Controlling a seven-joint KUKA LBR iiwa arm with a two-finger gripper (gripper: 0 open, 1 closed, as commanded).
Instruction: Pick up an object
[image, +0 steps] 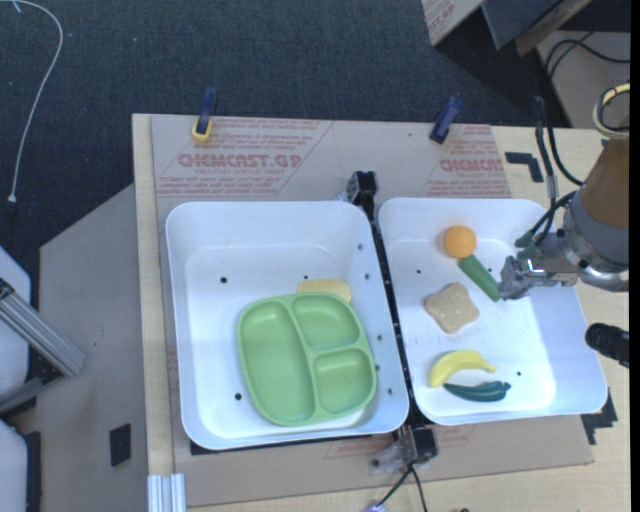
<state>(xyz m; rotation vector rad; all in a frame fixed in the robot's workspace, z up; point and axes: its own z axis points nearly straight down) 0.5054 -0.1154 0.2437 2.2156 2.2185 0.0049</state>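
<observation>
While the arm (605, 215) reaches in over the right bin (570, 385), its end effector (512, 278) sits low inside that bin, right at the end of a green stick (478, 276); I cannot tell if the end effector is grasping the stick or just beside it, and I cannot tell if it is released or clenched.

The stick lies at a slant; an orange ball (460, 241) is touching its far end; a tan block (451, 307) lies just beside the stick, on the side nearer the camera; a yellow banana (458, 366) lies past the block, well apart from the stick; a dark teal toy (478, 391) lies touching the banana, still farther from the stick.

The left bin (200, 240) sits on the other side of the stick, next to the right bin; in it lies a green tray (305, 355) with three parts; a pale yellow thing (325, 288) peeks out at the tray's far edge.

Both bins rest on the worktop (300, 155); a yellow clip (204, 118) and a blue clip (445, 120) sit at its far edge, well away from the stick.
</observation>
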